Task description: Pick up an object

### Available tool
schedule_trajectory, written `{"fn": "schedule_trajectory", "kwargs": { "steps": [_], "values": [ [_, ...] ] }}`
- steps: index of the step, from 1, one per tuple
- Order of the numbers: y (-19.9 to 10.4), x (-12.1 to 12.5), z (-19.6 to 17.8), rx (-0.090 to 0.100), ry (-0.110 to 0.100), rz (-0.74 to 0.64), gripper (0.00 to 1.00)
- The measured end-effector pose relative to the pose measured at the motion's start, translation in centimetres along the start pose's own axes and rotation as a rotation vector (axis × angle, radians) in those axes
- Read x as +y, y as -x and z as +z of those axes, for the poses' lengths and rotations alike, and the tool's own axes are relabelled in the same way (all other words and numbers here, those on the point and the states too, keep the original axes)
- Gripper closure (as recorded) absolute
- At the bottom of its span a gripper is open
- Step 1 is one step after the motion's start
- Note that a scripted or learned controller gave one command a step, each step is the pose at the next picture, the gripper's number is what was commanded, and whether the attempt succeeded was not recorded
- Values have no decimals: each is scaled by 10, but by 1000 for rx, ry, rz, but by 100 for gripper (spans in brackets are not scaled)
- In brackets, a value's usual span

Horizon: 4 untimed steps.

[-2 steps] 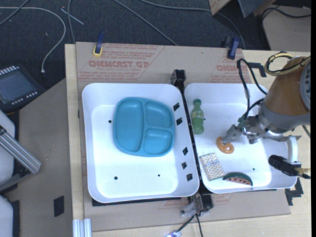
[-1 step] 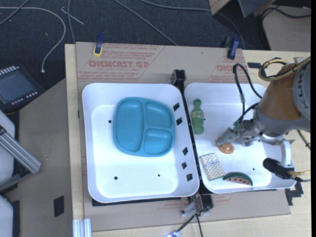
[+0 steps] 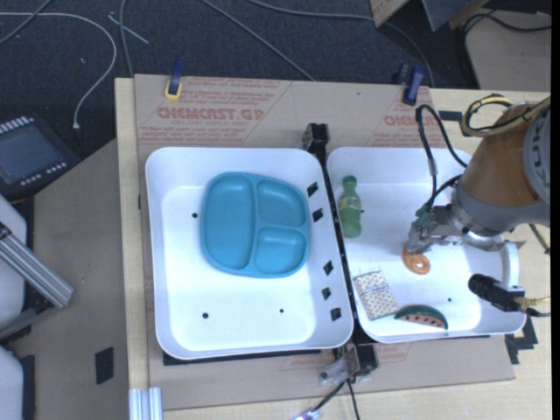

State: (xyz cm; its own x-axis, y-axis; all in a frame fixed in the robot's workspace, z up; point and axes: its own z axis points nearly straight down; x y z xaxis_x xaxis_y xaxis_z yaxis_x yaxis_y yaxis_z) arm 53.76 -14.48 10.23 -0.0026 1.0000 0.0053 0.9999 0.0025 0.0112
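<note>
In the right bin (image 3: 385, 169) lie a green bottle (image 3: 350, 206) by the left wall, an orange ring (image 3: 417, 262) near the middle, a speckled square packet (image 3: 376, 294) and a watermelon slice (image 3: 420, 318) at the front. My gripper (image 3: 425, 234) hangs directly over the orange ring, its tip just above or touching the ring's far edge. The left bin (image 3: 175, 261) holds a blue divided plate (image 3: 255, 224).
A black divider with clips (image 3: 331, 234) runs between the two bins. The arm's orange band and grey wrist (image 3: 499, 182) cover the right bin's far right corner. A black part (image 3: 490, 291) juts over that bin's front right rim. Cables trail behind the bench.
</note>
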Motion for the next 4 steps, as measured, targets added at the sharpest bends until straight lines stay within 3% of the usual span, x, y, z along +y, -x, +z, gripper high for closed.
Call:
{"fn": "schedule_trajectory", "kwargs": {
  "steps": [2,3,4],
  "values": [
    [-7,3,-89,-6,-6,1,100],
    [-6,6,-153,-7,-4,1,100],
    [-59,-6,-138,-2,-14,-2,100]
  ]
}}
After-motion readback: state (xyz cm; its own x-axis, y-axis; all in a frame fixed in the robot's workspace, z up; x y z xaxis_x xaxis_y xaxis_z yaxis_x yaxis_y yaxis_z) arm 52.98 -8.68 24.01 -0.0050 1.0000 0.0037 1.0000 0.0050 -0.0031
